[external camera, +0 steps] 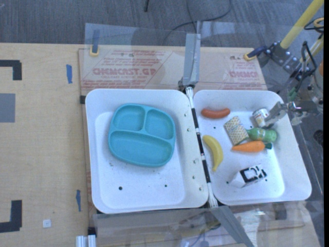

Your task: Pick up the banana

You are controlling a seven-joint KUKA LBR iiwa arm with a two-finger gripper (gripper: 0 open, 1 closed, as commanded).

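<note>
Yellow banana (213, 151) in right bin's (295, 189) left side

Banana (214, 151) in the right bin (295, 153)
Yellow, curved, lying flat near the bin's left wall, touching nothing.

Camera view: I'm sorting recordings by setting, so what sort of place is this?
Probably a robotics lab bench, not a kitchen. Two white bins sit on a wooden bench marked with tape, toy food such as a banana and a carrot lies inside, and cables run over grey carpet.
</note>
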